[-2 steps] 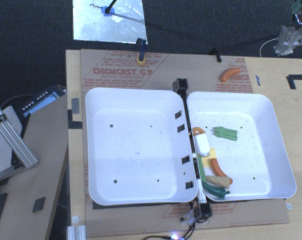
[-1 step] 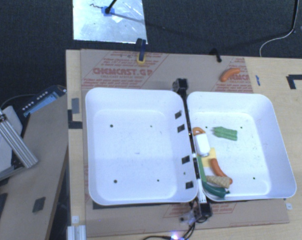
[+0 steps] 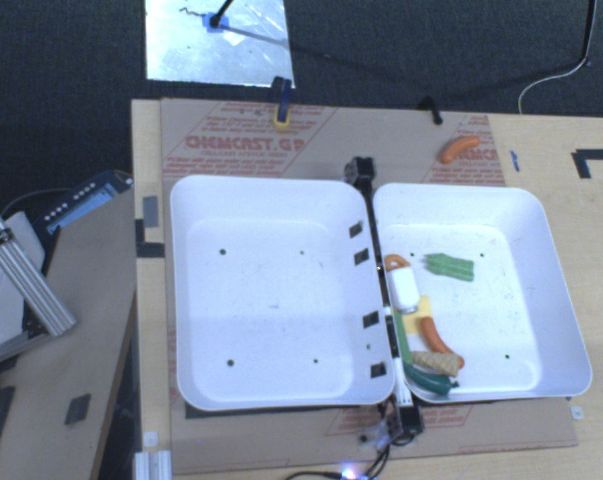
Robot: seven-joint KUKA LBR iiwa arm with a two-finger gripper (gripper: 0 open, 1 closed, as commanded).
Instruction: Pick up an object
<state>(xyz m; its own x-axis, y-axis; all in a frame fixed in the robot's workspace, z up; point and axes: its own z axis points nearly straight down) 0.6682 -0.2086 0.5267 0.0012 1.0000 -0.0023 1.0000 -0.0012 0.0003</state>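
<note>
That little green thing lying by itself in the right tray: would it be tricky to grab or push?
The green piece looks small, long and rounded, so it would probably roll or skid if nudged. It lies apart from the pile, probably easing access. Its stiffness is unclear.

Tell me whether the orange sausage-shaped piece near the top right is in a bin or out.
Out. The orange sausage-shaped piece lies on the brown board, beyond the far rim of the right bin.

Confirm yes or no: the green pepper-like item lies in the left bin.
No. The green item lies in the right bin, apart from the cluster of objects along that bin's left wall.
</note>
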